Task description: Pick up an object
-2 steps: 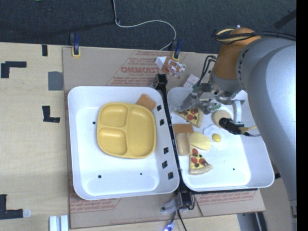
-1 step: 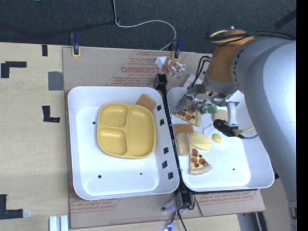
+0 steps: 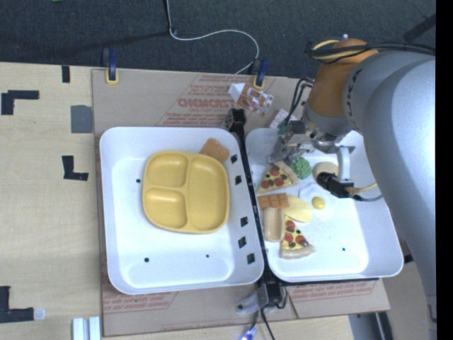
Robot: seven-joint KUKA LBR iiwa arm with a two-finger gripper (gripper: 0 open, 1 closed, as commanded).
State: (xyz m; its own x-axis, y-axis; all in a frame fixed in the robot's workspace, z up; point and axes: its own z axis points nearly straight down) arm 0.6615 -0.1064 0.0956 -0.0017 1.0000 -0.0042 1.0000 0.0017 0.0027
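Note:
The right bin (image 3: 354, 261) holds several toy foods. A pizza slice (image 3: 276, 178) lies near its left wall, with a green broccoli piece (image 3: 302, 167) just to its right. Below them are a brown cracker (image 3: 273, 201), a yellow cheese wedge (image 3: 299, 210), a tan bun (image 3: 272, 224) and a second pizza slice (image 3: 295, 241). A small yellow ball (image 3: 318, 203) and a pale round piece (image 3: 325, 170) lie further right. My gripper (image 3: 288, 146) hangs low over the bin's upper left part, just above the first pizza slice and the broccoli. The wrist hides its tips.
The left bin (image 3: 120, 261) carries a yellow divided plate (image 3: 187, 192) and a brown toast piece (image 3: 214, 149) at the plate's upper right. A black divider (image 3: 244, 190) runs between the bins. The grey arm (image 3: 396, 119) covers the right bin's upper right.

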